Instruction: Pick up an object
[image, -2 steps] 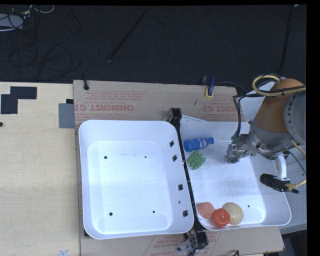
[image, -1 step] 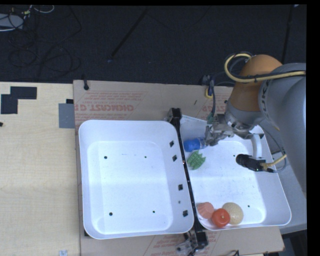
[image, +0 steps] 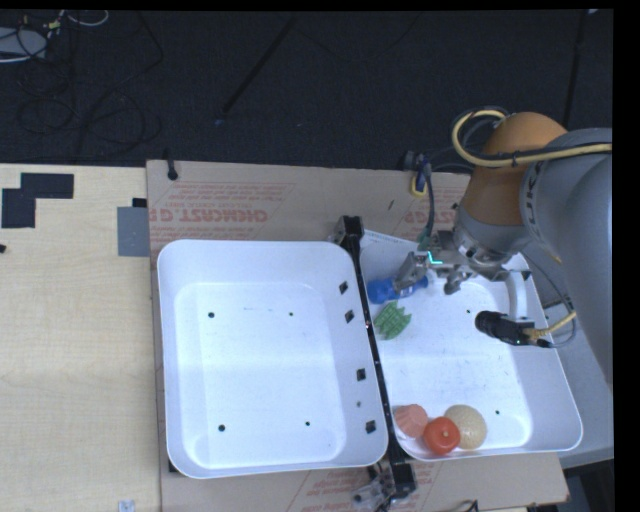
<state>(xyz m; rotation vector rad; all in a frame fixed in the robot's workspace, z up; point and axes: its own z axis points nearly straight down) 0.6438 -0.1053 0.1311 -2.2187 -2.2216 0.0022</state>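
While my arm is reaching in from the right, I am starting at the near edge of the bench. Three small objects are sitting clustered in the near corner of the right bin (image: 560, 420): a pale pink piece (image: 409, 418) against the divider side, a round red-orange object (image: 441, 435) touching it, and a cream-coloured round object (image: 466, 424) just beside that on the right. All three are lying well apart from my tool.

Moving farther in, a small green leafy object (image: 392, 321) is lying on the floor of the right bin, close to the black divider between the bins. Just beyond it, a blue object (image: 385, 291) is resting near the far left corner of that same bin.

My gripper (image: 418, 274) is hanging over that far corner, its tip touching or just beside the blue object's right end. I cannot tell whether the fingers are parted or closed, nor whether the blue object is sitting between them.

The left bin (image: 180, 300) is lying alongside, its white floor showing a few dark spots.

Farthest back, brown cardboard (image: 260, 200) is lying under both bins, and dark cables (image: 60, 60) are trailing over the black floor beyond.
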